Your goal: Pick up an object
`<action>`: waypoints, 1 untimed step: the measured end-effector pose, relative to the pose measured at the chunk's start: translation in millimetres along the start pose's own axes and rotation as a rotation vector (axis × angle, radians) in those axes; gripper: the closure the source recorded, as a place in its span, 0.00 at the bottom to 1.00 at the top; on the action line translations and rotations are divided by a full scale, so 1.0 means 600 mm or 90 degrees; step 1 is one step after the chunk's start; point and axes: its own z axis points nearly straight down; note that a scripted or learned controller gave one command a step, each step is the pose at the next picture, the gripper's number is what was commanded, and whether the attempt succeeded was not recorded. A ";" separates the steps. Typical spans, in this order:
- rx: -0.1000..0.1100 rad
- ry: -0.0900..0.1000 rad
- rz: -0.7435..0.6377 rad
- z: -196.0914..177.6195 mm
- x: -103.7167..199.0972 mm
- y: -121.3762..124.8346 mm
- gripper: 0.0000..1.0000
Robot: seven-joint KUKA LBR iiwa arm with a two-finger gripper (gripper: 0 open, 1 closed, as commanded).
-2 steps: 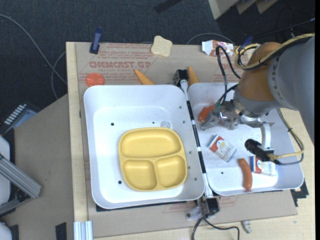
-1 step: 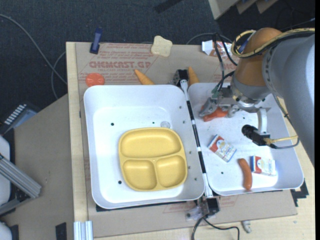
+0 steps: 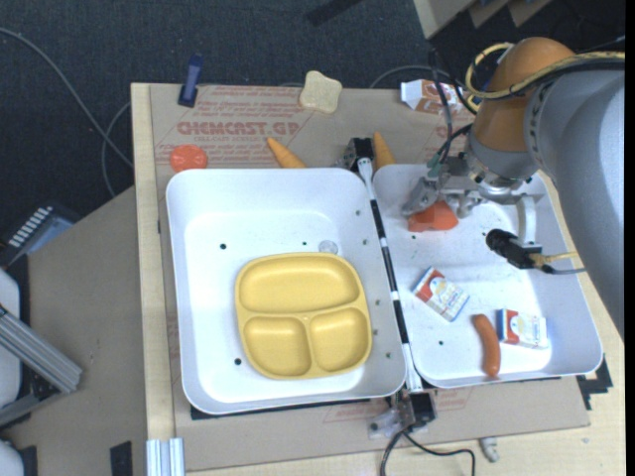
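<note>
So, on the table [image 3: 151,286], starting at the left: an orange disc [image 3: 187,157] sits just off the left bin [image 3: 208,236] at about 11 o'clock, and a blue thing [image 3: 190,79] lies further out near the table's far edge. In the left bin there's a yellow plate [image 3: 303,315] with three compartments, a bit toward 5 o'clock from the bin's middle. A carrot [image 3: 285,154] lies on the table just past that bin's 12 o'clock rim, and a bread slice [image 3: 320,91] is further out the same way.

Over in the right bin [image 3: 446,355], a red lump [image 3: 434,218] sits at roughly 10 o'clock, near the corner. The hand [image 3: 444,194] is right over it, at the lump's 12 o'clock, touching or close to it. Honestly can't tell if the hand is spread or pressed together, or whether it has the lump at all. A carton [image 3: 440,294] lies near the bin's middle, 6 o'clock from the lump. A sausage [image 3: 487,344] is down toward 5 o'clock, with a second carton [image 3: 522,328] just beside it at its 2 o'clock. The grey arm [image 3: 585,157] comes in from 2 o'clock
</note>
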 end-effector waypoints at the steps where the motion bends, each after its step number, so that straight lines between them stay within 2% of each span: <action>1: -0.002 -0.001 -0.001 -0.017 0.001 0.001 1.00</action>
